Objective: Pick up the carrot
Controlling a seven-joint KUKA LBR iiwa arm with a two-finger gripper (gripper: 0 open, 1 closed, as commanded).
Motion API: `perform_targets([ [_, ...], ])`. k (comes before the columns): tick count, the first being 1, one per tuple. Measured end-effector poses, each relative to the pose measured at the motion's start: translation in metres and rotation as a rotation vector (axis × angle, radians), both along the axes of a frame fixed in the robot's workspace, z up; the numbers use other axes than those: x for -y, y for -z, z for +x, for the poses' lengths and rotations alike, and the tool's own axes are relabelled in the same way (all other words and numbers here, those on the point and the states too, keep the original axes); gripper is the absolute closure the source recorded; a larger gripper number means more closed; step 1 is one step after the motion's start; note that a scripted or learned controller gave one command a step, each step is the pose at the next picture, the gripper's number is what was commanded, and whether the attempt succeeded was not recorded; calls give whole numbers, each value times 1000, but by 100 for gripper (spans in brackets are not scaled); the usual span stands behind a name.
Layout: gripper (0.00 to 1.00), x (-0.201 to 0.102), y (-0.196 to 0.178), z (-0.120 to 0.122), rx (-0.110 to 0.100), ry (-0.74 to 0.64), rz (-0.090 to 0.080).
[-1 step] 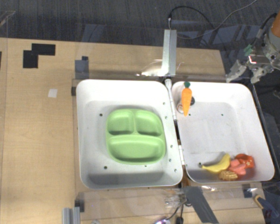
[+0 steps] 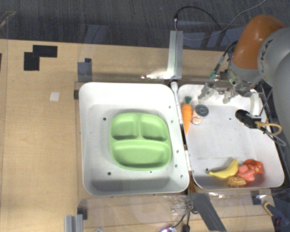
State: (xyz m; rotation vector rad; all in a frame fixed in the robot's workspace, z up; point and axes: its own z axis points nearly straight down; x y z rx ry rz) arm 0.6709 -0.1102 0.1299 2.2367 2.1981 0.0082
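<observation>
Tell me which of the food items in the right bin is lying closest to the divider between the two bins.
The carrot. It lies along the right bin's left wall, while the banana and the red item sit near the front edge.

A robotics lab: a pale wooden surface point(image 2: 34, 144) carries two white bins point(image 2: 94, 129) fixed by metal brackets point(image 2: 176, 52); cables point(image 2: 203, 13) trail behind them over grey carpet point(image 2: 87, 8), beside the arm point(image 2: 275, 47).
</observation>
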Motion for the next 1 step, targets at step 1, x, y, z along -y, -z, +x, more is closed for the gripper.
perform_targets([
  [1, 0, -86, -57, -44, -1, 12, 2],
])
